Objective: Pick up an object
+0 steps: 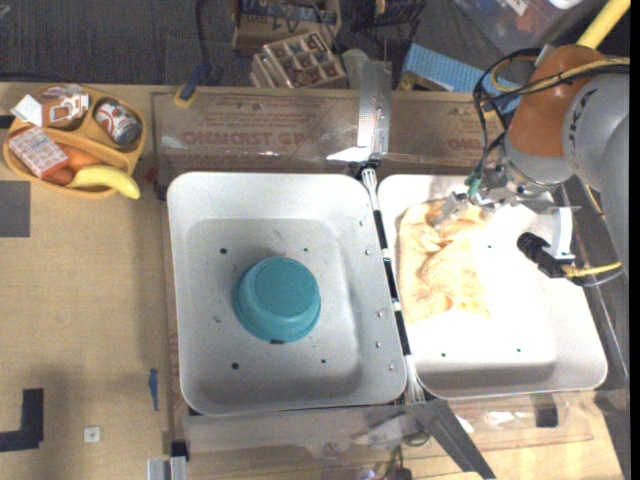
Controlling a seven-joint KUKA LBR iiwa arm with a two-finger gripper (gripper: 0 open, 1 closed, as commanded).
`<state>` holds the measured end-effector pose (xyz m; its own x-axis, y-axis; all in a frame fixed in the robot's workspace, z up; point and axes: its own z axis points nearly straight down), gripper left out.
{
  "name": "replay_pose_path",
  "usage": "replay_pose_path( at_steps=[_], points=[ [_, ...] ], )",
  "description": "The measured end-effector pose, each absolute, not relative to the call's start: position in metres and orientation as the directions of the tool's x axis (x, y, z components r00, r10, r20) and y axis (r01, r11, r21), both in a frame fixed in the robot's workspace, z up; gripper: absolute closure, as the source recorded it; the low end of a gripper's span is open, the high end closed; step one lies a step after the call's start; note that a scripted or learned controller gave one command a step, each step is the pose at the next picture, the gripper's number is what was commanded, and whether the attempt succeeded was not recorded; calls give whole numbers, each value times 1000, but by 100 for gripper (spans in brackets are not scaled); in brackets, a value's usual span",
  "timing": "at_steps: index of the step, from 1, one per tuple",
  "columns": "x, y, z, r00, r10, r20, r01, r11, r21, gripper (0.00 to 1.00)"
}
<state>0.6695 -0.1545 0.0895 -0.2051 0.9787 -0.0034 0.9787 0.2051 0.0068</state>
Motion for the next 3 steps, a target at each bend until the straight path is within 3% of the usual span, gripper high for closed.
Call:
replay_pose_path(
  at_steps=[1, 3],
  points=[
    [668, -106, 90, -344, 939, -3, 939, 344, 0, 0],
    [668, -106, 90, -344, 939, -3, 939, 344, 0, 0]
  ],
)
